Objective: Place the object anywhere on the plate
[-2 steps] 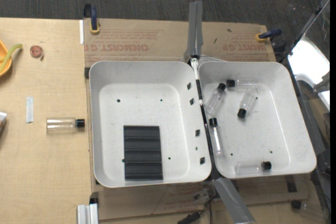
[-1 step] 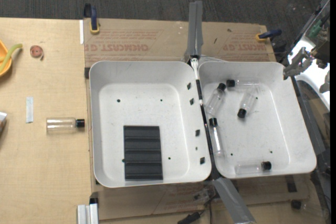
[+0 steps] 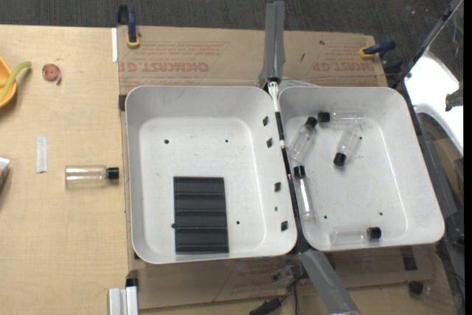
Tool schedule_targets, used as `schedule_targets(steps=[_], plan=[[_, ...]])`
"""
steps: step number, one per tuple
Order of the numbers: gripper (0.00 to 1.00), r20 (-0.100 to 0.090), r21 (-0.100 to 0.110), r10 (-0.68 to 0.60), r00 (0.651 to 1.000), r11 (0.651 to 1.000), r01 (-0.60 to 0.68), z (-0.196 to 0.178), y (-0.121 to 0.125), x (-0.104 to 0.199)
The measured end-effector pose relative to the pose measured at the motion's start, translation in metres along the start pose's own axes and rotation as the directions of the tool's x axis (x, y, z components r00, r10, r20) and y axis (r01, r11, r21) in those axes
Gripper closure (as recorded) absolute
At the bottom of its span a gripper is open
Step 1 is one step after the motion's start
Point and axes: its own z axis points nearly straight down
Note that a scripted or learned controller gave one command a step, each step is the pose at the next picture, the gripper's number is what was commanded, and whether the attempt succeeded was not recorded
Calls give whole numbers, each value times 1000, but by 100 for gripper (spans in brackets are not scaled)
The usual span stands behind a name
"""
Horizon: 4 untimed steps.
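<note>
A dark ribbed plate is lying in the left bin; what seem to be five clear, black-capped vials are lying scattered across the right bin

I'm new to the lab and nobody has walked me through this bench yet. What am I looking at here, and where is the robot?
This is one camera fixed above the bench, looking down at a slant. Two shallow white bins sit side by side. The left bin holds a dark ribbed plate, which is where an object should end up. The right bin holds several clear vials with black caps: one near the back, one tilted in the middle, one by the front wall, and others along the left wall. Another vial lies on the wooden table outside the bins. The white and grey shape at the right edge is probably part of the arm. Nothing is being held.
</note>
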Motion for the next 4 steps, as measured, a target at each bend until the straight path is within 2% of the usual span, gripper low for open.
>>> schedule_targets(steps=[1,2,3,4], plan=[[0,0,1,237,971,971,-237,0,21,-37],[0,1,1,417,909,909,-417,0,25,27],[0,0,1,749,662,662,-749,0,38,101],[0,1,3,711,703,703,-711,2,44,-22]])
